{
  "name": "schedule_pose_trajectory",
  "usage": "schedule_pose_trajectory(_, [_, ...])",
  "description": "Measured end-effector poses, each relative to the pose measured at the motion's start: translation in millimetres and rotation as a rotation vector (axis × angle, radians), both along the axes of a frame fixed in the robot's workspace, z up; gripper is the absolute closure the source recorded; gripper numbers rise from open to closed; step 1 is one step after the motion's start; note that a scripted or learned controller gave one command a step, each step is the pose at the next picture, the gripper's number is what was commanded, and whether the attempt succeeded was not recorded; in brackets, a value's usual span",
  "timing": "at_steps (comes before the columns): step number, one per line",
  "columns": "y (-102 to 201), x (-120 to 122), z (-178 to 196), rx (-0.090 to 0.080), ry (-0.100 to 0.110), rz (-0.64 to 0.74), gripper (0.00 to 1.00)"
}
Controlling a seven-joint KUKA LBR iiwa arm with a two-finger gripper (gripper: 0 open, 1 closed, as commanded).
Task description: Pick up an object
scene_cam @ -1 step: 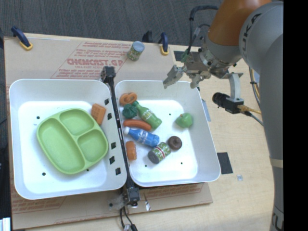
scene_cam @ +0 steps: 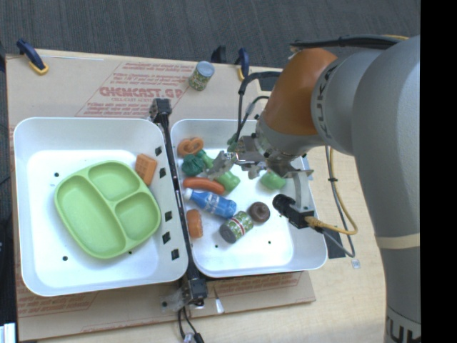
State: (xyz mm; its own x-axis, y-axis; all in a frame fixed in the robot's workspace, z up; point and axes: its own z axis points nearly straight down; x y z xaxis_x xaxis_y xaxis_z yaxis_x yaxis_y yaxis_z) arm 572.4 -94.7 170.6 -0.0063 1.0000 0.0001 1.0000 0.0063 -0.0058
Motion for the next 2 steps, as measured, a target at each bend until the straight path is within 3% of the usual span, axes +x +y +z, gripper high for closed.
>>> schedule_pose_trajectory(1, [-7.7, -43.0, -79.5, 0.000, -0.001, 0.001, 0.00])
schedule_pose_trajectory(2, [-7.9, -41.8, -68.9, -0.001, -0.002, 0.007, 1.00])
